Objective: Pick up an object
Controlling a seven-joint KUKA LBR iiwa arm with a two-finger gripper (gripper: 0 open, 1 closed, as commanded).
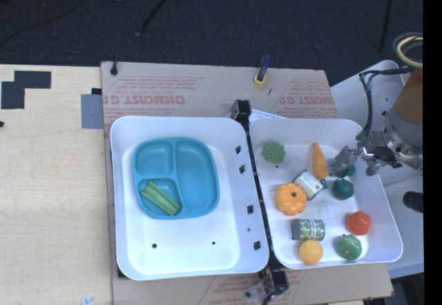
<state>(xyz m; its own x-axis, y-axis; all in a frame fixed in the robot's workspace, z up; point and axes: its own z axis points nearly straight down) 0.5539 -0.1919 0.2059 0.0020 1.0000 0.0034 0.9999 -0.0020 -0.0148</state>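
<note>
One claw (353, 159) at the right of the frame, low over the right bin's (394, 245) upper right part. Its dark fingers look spread with nothing between them, though the view is too coarse to be sure. Nearest candidate: a dark green round object (342, 189), just below and slightly left of the claw. The orange carrot (318, 160) lies just left of the claw, long axis running top to bottom of the frame.
</note>
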